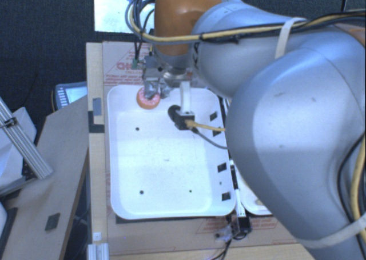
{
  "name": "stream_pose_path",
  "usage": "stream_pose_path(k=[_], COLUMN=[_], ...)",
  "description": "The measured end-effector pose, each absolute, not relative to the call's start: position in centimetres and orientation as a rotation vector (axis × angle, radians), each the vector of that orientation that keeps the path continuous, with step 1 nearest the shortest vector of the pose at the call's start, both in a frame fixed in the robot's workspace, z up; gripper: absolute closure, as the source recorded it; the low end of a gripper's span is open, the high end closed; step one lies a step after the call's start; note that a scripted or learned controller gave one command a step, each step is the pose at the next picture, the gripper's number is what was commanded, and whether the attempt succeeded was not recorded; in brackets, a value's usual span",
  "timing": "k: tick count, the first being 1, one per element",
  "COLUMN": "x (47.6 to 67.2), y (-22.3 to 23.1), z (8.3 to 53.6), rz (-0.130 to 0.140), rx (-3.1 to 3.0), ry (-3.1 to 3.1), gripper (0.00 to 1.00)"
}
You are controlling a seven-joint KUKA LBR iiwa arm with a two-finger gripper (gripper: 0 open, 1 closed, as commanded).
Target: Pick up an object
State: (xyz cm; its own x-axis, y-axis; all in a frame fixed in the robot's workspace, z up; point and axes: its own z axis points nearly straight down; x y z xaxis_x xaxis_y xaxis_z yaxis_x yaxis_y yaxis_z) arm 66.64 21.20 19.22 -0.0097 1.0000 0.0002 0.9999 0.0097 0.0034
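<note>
At the far edge of the left bin (123,156), we find the gripper (150,94) pointing down from under the orange band (182,10) of the arm (274,99). Its metal fingers reach the top of a small round pinkish-orange object (149,100), which sits on the bin floor close to the far wall, toward the middle of that wall. We see the fingertips touching or overlapping the object's upper side, but at this slant we cannot tell whether the object is actually between them, nor how wide they stand, so we record the grasp as undetermined. Just right of the gripper a white post hangs down to a black fitting (179,118), from which a yellow cable (205,126) runs off to the right above the bin floor. A bundle of yellow and dark cables (137,7) loops around the left of the orange band. We note the bin floor is white with a few small dark specks and no other large item on the visible part. Black clips (222,167) mark the seam along the left bin's right wall, and beyond it a corner of the right bin (254,204) shows beneath the big grey arm links. Both bins rest on a cardboard sheet with red print (117,66) atop the bench (63,156).
</note>
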Motion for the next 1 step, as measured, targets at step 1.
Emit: stream_pose_path(k=[1], x=[66.69], y=[21.26], z=[20.30], rz=[0.006], rx=[2.201], ry=[2.237], gripper=[1.00])
